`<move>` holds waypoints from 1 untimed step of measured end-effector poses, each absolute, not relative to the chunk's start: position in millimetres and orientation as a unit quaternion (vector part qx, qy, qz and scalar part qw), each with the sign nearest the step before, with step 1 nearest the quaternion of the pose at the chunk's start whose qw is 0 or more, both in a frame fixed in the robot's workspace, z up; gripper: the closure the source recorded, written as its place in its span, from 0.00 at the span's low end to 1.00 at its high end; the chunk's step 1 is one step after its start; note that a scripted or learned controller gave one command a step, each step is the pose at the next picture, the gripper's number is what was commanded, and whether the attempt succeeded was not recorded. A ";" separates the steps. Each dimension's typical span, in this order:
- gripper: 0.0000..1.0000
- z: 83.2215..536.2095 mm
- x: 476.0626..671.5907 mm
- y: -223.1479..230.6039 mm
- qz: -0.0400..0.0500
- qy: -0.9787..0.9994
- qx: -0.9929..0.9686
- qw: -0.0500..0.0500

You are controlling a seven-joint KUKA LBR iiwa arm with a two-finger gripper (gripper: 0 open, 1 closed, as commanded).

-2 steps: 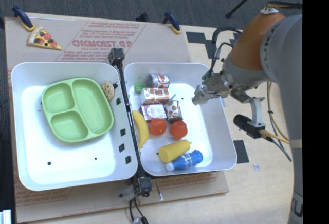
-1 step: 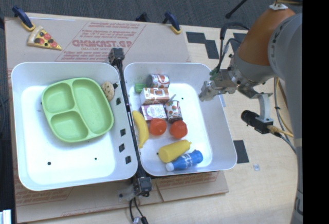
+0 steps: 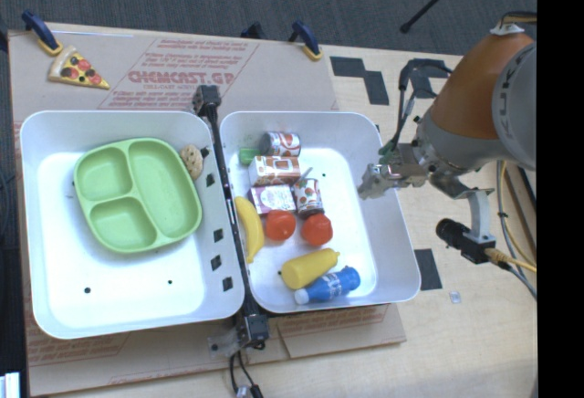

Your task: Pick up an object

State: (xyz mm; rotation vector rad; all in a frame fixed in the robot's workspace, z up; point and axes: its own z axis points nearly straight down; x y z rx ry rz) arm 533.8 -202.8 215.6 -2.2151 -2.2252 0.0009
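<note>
The right bin (image 3: pixel 388 246) holds a heap of toy groceries: a small can (image 3: pixel 281 143), two brown cartons (image 3: pixel 276 170) (image 3: pixel 272 199), a second can (image 3: pixel 308 195), two red tomatoes (image 3: pixel 280 225) (image 3: pixel 317 228), a banana (image 3: pixel 248 225), a yellow bottle (image 3: pixel 308 267) and a blue bottle (image 3: pixel 330 286). My gripper (image 3: pixel 374 179) hangs at the bin's right wall, right of the cartons and apart from every item. Nothing shows in its grasp.
The left bin (image 3: pixel 55 296) carries a green divided plate (image 3: pixel 137 193) and a cookie (image 3: pixel 191 159) by the dividing wall. A toy pizza slice (image 3: pixel 78 69) lies on the cardboard behind it. A small green piece (image 3: pixel 246 155) sits near the first can.
</note>
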 end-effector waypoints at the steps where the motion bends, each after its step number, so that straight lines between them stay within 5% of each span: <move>1: 1.00 204.9 563.0 -207.5 0.000 -0.709 -0.705 0.000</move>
